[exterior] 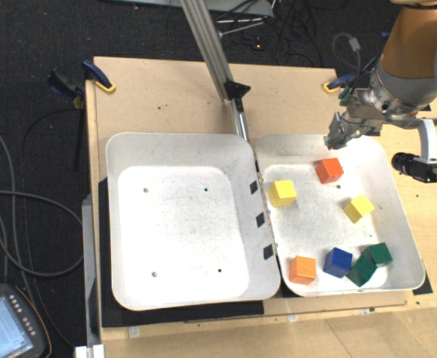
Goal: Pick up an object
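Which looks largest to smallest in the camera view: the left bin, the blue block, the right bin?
1. Left bin
2. Right bin, slightly smaller, though the slanted view makes that unsure
3. Blue block, far smaller

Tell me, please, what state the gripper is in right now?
Gripper: cannot be told; it hangs over the far edge of the right bin, just above the red-orange block, and nothing is visibly held.
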`<state>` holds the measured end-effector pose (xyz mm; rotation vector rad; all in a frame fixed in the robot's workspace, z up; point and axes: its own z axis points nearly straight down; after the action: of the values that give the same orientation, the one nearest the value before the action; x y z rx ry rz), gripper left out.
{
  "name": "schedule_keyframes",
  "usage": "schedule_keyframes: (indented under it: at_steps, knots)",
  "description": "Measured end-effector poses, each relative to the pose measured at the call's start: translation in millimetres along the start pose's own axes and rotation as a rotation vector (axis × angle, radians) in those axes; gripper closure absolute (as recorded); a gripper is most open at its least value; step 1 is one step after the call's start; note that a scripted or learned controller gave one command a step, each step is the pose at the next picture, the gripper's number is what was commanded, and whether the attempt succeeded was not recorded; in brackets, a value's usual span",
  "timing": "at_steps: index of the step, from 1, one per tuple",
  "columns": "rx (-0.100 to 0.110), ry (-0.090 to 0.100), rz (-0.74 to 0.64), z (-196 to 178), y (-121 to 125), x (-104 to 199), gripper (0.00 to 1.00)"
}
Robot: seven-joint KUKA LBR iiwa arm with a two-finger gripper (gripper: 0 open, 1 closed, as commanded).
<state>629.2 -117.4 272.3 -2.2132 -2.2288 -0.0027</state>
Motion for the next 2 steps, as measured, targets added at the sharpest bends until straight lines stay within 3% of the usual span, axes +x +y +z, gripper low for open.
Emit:
schedule_keyframes:
  at_steps: [2]
  knots:
    - [0.002,0.001,-0.002,5.7,-29.8,114.4,1.00]
